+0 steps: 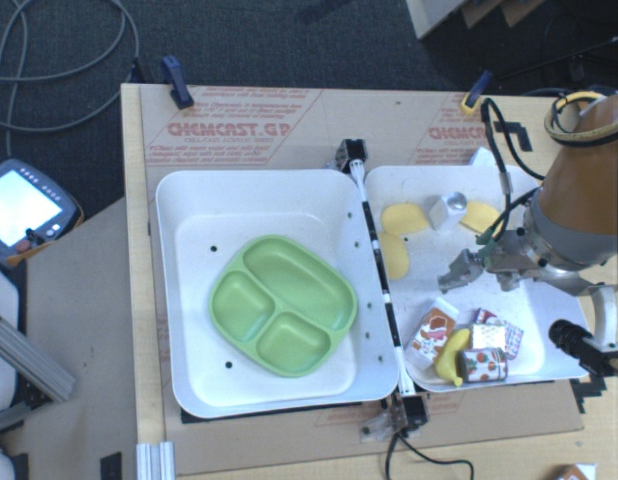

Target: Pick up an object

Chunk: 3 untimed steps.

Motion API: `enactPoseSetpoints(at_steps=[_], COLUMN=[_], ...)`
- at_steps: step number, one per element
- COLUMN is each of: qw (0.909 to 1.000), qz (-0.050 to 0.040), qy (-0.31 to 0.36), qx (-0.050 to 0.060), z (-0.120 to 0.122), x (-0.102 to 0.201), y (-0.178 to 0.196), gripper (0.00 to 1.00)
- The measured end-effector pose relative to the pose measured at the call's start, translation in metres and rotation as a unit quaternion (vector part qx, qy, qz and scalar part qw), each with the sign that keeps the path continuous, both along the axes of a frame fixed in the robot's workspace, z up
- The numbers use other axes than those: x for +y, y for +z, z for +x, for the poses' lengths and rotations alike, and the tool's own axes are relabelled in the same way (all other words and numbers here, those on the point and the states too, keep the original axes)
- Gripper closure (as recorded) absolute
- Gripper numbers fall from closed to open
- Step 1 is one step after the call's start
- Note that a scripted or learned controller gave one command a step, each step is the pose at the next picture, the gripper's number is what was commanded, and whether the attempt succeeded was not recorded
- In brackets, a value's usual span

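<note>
The right bin (429, 180) holds several small items. At its back lie a yellow piece (402, 218), a second yellow piece (396, 256), a yellow wedge (479, 216) and a small grey object (454, 206). At its front lie a white and red carton (432, 333), a banana (451, 355) and two small printed boxes (486, 365) (499, 335). My gripper (459, 272) reaches in from the right over the bin's middle, above bare floor between the two groups. Nothing shows in it.
The left bin (189, 208) carries a green divided plate (282, 305). A black clamp (351, 153) sits at the back of the rim between the bins. Black cables (499, 158) hang along the arm. Blue clips (176, 80) (476, 90) hold the cardboard base.
</note>
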<state>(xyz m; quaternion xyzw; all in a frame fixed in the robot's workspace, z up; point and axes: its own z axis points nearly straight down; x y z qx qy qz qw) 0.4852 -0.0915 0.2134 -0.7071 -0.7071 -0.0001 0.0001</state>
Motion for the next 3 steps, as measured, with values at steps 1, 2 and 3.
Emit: enactPoseSetpoints(at_steps=[1,2,3], qw=[1.0,1.0,0.9998], qz=[0.0002,-0.0003,-0.0018], qy=[0.0,0.0,0.002], qx=[0.001,-0.001,0.02], z=[0.047,0.113,0.173], x=[-0.043,-0.118,-0.081], y=[-0.111,-0.128,-0.129], gripper=[0.0,0.0,0.0])
